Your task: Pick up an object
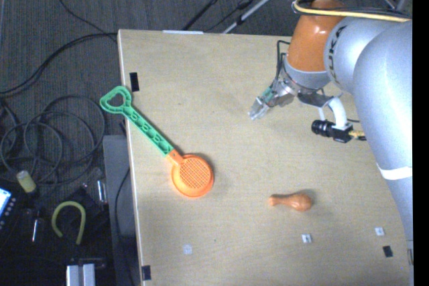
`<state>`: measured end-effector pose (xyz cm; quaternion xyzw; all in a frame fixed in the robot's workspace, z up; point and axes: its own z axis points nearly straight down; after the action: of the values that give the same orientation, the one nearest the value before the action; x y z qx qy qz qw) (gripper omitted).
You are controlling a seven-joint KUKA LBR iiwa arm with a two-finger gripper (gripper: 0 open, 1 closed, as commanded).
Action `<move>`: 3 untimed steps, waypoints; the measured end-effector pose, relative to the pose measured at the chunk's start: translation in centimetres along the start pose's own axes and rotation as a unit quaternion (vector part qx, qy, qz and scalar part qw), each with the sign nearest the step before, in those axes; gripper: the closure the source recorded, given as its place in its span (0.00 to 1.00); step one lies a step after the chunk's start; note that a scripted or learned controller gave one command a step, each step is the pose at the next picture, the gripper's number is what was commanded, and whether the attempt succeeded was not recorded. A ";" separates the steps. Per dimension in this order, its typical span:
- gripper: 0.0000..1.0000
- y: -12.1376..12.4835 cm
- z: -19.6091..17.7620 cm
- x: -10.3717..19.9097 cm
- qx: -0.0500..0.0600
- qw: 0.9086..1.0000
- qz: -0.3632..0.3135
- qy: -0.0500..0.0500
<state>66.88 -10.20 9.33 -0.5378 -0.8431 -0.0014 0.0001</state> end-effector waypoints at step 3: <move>0.00 0.1 -0.9 0.1 -0.001 1.000 0.000 0.001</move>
<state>66.89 -10.12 10.23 -0.5379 -0.8430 -0.0023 0.0002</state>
